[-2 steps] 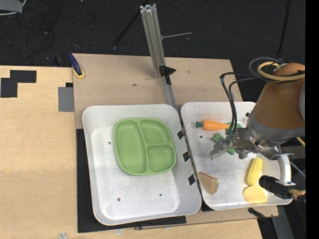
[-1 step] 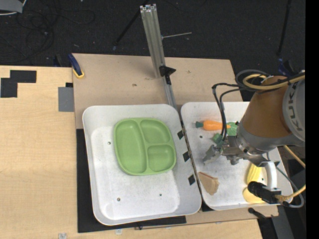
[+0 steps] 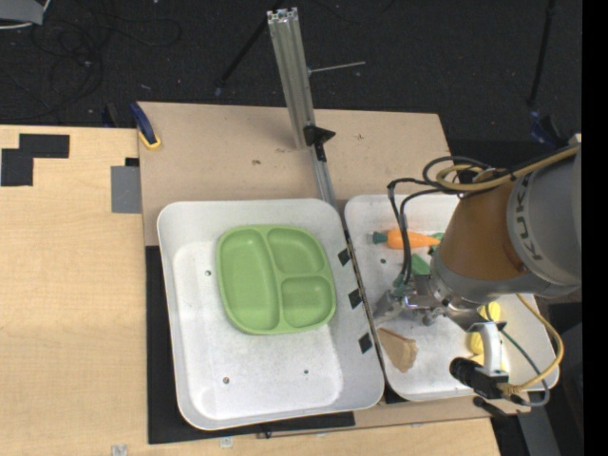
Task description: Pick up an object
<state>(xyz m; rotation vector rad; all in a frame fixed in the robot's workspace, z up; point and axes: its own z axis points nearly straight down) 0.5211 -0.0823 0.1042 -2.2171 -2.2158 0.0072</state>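
My gripper [image 3: 407, 304] reaches down into the right bin [image 3: 366, 218], under the orange band of the wrist. An orange carrot-like toy [image 3: 407, 239] lies at the bin's back, just beyond the gripper. A tan wedge-shaped piece [image 3: 398, 349] rests on the bin floor just in front of the gripper. A yellow object [image 3: 490, 313] peeks out from behind the arm at the right. The wrist covers much of the bin's middle.
The left bin [image 3: 190, 369] holds a green divided plate [image 3: 276, 279]. An upright aluminium post [image 3: 294, 74] stands behind the bins. Cables and a white-and-yellow fitting [image 3: 494, 350] hang from the arm over the right bin's front.
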